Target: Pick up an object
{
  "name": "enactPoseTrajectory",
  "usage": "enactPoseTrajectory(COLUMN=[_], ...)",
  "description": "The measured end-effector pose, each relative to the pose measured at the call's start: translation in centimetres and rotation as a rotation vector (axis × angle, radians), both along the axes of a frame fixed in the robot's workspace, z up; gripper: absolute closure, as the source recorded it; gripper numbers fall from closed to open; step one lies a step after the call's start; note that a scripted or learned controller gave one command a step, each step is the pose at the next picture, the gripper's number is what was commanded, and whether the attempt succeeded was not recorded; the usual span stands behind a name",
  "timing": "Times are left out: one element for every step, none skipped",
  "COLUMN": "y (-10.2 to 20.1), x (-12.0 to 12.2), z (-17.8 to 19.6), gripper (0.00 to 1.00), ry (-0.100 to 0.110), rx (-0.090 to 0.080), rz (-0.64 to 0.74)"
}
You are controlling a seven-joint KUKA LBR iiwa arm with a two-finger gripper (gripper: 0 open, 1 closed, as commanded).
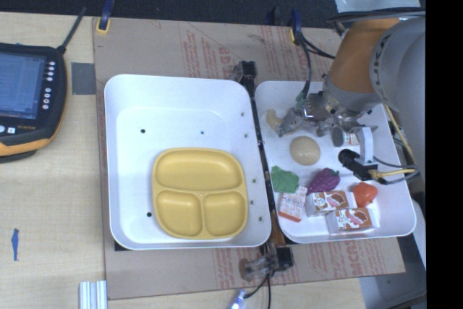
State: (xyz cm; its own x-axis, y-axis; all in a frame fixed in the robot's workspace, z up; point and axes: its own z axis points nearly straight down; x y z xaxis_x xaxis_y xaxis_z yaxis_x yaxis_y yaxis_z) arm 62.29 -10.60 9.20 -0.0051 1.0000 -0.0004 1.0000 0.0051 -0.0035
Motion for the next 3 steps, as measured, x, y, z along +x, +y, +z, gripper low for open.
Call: enactPoseTrajectory(y=[0.3, 0.1, 0.1], x=[-5.0, -4.9, -4.9], z=[-0.1, 1.2, 1.2], gripper=[0.00, 1.00, 0.00], ry=[0.002, 0.000, 0.000], rx=[0.000, -0.003, -0.003], rz=[0.000, 0.004, 0.004])
